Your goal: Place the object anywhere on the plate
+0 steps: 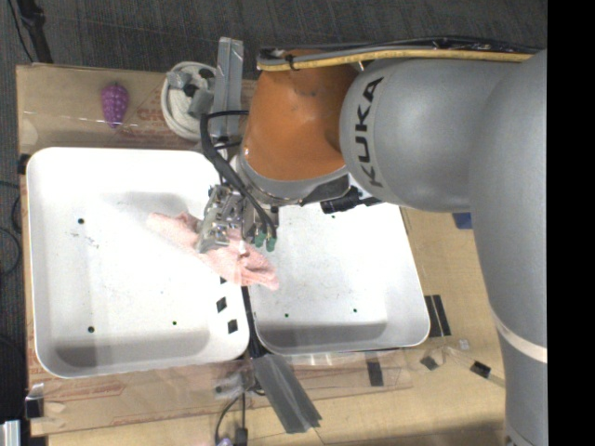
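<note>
From my seat at the remote station, the camera view showed the arm point(409, 110) reaching in from the right, its grey bulk and orange band covering much of the right bin point(372, 328) and the bench behind it. The gripper point(221, 226) hung at the inner edge of the left bin point(56, 249), close to where the two bins met. Right under it lay a pink, floppy cloth-like object point(237, 260), stretched at a slant from the left bin's floor, across the shared rims, with its lower end drooping into the right bin. The gripper sat over the middle of that pink object, touching or nearly touching it, but I could not tell from this angle how the gripper stood or whether it had any hold on the thing. On the bench beyond the left bin I saw a small purple item point(114, 103) and, just beside the arm, a white coil of cable point(184, 96).
</note>
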### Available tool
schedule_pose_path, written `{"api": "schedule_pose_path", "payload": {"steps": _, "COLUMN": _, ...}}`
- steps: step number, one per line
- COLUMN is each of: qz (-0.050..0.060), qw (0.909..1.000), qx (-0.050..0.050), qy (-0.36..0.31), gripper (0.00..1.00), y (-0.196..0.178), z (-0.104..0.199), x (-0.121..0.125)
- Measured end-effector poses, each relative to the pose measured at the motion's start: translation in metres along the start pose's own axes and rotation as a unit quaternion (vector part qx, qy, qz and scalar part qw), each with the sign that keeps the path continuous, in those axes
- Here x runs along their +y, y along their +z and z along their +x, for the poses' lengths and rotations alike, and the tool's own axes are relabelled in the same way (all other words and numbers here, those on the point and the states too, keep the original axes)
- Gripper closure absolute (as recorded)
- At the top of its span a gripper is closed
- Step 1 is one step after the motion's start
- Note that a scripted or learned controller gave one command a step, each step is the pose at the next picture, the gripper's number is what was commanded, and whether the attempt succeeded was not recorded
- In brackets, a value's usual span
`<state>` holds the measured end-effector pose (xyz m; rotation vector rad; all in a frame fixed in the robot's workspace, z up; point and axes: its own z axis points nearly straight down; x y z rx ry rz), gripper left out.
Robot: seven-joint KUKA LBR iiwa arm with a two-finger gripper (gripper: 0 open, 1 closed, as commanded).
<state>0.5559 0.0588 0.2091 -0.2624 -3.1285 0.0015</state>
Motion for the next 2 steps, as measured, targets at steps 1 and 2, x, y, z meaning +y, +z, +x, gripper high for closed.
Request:
{"api": "schedule_pose_path", "payload": {"steps": 1, "qz": 0.000, "qw": 0.9963, "qx": 0.000, "qy": -0.086, "gripper": 1.00, "y": -0.0170, "z": -0.0075, "x": 0.0467}}
{"api": "schedule_pose_path", "payload": {"steps": 2, "qz": 0.000, "qw": 0.9963, "qx": 0.000, "qy": -0.086, "gripper": 0.00, "y": -0.0172, "z": -0.0076, "x": 0.0465}}
